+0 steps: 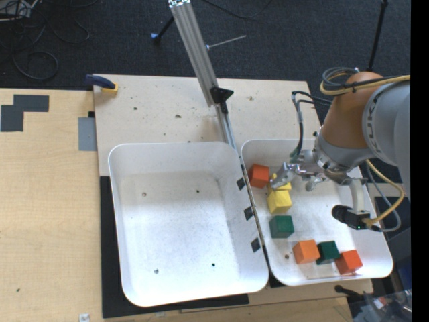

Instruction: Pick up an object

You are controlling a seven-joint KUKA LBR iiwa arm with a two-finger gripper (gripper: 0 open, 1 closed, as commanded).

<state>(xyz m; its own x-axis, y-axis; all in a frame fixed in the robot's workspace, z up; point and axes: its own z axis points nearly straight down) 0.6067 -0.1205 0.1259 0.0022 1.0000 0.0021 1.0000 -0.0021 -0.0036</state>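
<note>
the end effector point(285, 177) sits low in the right bin point(375, 263), near its upper left corner, at the end of the arm point(365, 123) that reaches in from the right. whether it is parted or closed cannot be told at this size, and no block can be seen gripped in it.

the nearest candidates lie right at its tip. an orange block point(259, 175) sits just to its left, close to the wall shared with the left bin. a yellow block point(280, 198) lies just below it, so near that contact cannot be ruled out; its upper edge is partly hidden by the metal parts. judged from this, the pick most likely turns on one of these two, and the yellow one seems the better lined up, lying directly under the tip, not off to the side. the blocks are roughly cubic, so no long axis matters.

further out, a green block point(281, 227) rests below the yellow one, a little apart. near the front edge of the right bin three more sit in a cluster: an orange cube point(306, 251), a dark green cube point(328, 251) and a red-orange cube point(348, 261), close beside one another.

count: six blocks, all in the right bin; one yellow, two green, three orange or red-orange. the left bin point(134, 173) lies alongside on the bench point(161, 106).
</note>
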